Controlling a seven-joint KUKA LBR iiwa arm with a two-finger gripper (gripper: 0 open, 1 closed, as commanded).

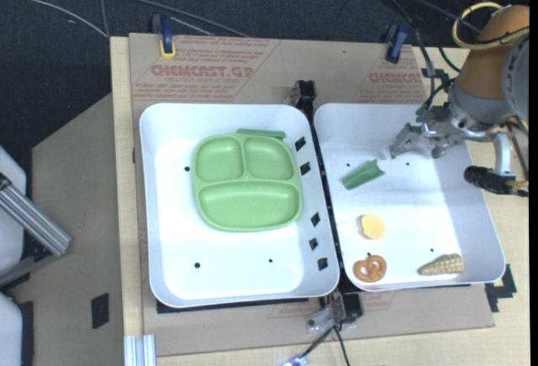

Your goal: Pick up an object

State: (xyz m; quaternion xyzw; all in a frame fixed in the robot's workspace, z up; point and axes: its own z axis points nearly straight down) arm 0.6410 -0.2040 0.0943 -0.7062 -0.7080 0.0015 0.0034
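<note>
In the right bin (471, 213) lie a green flat strip (363, 174), a small yellow piece (372, 227), a brown pretzel (370, 268) and a tan waffle cone (441, 265). My gripper (417, 145) hangs over the bin's far part, up and to the right of the green strip and apart from it. Its fingers are spread open with nothing between them. The grey arm with its orange band (492, 61) enters from the right.
The left bin (168, 255) holds a green divided plate (248, 183), with a second green strip (262, 135) at the plate's far edge. Black clips line the divide between the bins. Blue clamps (167, 34) grip the bench's far edge.
</note>
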